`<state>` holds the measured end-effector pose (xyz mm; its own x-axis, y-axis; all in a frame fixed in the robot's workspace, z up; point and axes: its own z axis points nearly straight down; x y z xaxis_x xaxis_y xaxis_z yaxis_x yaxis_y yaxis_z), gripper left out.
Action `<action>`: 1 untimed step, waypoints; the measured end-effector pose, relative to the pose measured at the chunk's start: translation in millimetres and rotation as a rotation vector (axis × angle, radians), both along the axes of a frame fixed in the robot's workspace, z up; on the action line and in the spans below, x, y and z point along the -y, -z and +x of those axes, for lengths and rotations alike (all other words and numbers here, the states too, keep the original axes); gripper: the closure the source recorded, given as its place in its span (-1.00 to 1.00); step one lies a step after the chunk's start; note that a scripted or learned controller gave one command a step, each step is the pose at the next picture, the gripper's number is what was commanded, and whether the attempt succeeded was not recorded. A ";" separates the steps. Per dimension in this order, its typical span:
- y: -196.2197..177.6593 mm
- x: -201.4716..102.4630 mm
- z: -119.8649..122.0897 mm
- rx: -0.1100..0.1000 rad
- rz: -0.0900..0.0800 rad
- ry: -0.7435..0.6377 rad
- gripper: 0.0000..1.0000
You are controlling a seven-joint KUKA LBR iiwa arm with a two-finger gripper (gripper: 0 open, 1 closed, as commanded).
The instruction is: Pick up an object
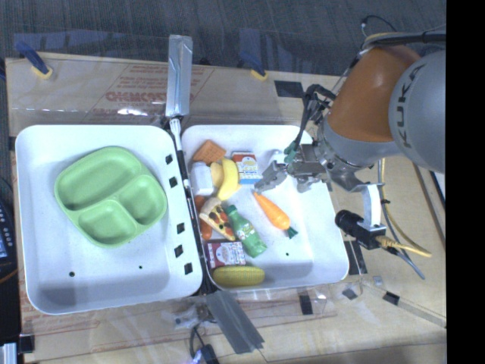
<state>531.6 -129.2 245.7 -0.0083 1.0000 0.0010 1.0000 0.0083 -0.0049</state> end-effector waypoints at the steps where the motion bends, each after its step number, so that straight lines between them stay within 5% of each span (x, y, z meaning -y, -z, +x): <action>1: 153.9 31.2 22.6 0.004 -0.001 -0.051 -1.00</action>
